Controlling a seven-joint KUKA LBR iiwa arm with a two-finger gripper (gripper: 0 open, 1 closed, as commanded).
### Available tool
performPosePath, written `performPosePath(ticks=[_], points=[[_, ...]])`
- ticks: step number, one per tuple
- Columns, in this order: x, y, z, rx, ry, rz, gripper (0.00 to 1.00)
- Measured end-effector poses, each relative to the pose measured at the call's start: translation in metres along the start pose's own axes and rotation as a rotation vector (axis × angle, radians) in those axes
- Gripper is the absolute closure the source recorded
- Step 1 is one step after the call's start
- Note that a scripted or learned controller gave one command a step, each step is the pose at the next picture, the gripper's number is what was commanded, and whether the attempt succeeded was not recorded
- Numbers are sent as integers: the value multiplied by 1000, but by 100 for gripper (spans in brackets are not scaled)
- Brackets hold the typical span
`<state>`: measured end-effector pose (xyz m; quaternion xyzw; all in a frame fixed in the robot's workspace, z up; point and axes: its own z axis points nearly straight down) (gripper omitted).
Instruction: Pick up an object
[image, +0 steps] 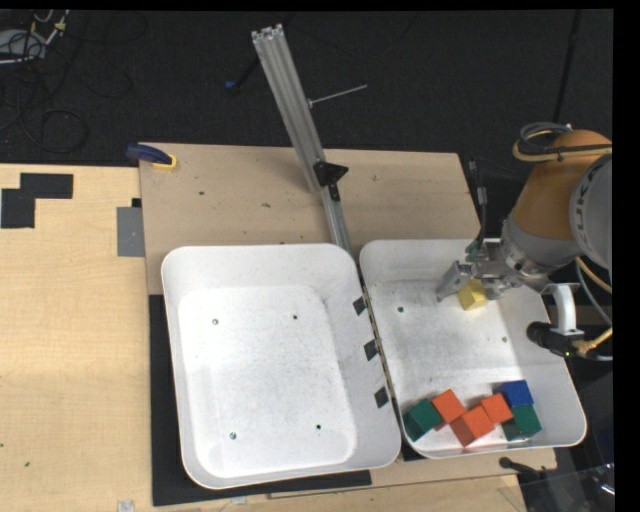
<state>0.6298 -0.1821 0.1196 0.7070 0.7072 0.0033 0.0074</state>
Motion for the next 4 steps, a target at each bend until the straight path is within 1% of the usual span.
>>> performPosePath(ticks=[1, 2, 3, 4], points=[[-2, 1, -10, -2, -2, 2, 100], [1, 4, -53, 13, 5, -1, 100], [-1, 6, -107, 11, 5, -2, 100], [58, -2, -99, 19, 9, -4, 100]])
